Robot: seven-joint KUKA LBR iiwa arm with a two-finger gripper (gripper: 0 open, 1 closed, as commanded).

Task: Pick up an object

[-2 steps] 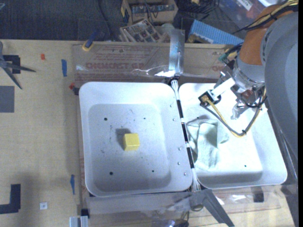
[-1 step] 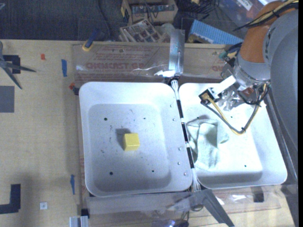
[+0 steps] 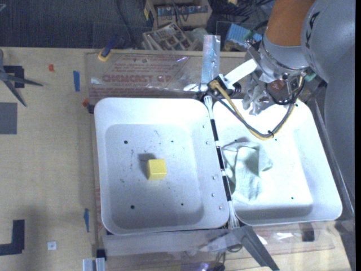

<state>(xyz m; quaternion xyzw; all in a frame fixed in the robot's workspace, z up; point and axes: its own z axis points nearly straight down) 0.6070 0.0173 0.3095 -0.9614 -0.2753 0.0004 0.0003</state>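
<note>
Camera view: gripper (image 3: 255,101) (grip state unclear) above cloth (image 3: 246,171); no legible writing.

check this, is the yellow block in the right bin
No, the yellow block lies in the left bin, while the right bin holds a pale cloth.

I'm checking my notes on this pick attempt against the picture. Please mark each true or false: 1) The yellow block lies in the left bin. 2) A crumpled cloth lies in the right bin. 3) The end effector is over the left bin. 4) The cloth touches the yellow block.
1) True: the yellow block lies in the left bin.
2) True: the cloth lies in the right bin.
3) False: the end effector is above the right bin's far edge.
4) False: they lie in separate bins.
</note>
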